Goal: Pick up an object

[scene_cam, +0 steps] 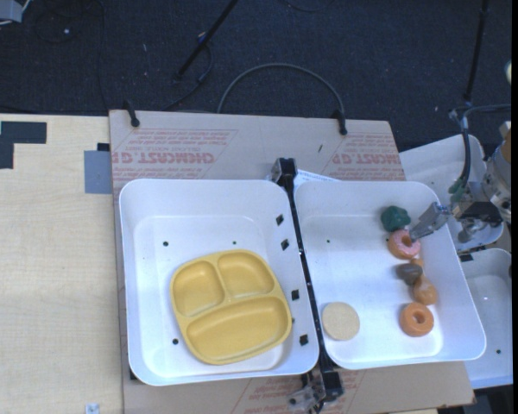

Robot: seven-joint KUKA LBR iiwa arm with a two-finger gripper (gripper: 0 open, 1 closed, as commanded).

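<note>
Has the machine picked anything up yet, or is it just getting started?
Nothing looks picked up yet. The gripper sits at the right bin's far edge, just above the pink donut and beside the green toy, with nothing visibly between its fingers. Grasping and lifting an object are left.

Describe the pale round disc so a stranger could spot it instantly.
Start at the right-hand bin, the one without the yellow divided tray. Look to its near left corner, beside the central divider. The pale disc lies there alone, flat, cream and without a hole, unlike the orange ring further right.
</note>
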